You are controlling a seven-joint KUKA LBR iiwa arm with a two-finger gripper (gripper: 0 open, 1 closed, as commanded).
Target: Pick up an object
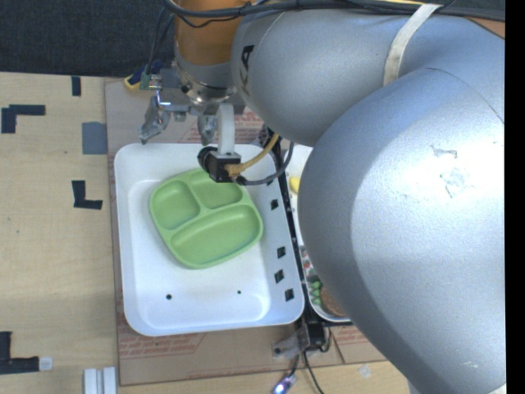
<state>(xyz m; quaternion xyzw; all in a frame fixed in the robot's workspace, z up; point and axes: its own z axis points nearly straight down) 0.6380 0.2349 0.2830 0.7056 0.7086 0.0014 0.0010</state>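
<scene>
Hovering at far rim of green plate (205, 220) lying flat in left bin (197, 306), probably lining up claw (190, 117) for an edge grab; can't tell how open or whether holding anything.

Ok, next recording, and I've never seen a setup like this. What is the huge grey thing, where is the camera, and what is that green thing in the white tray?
The grey bulk is a robot arm. It looks huge because it passes close under the camera, which is fixed above the bench and looks down at a slant. The arm reaches in from the right, and the orange band sits just above its wrist. The gripper is over the far edge of the left white bin. In that bin a green plate with three compartments lies flat, not lifted. The arm hides most of the right bin.
</scene>
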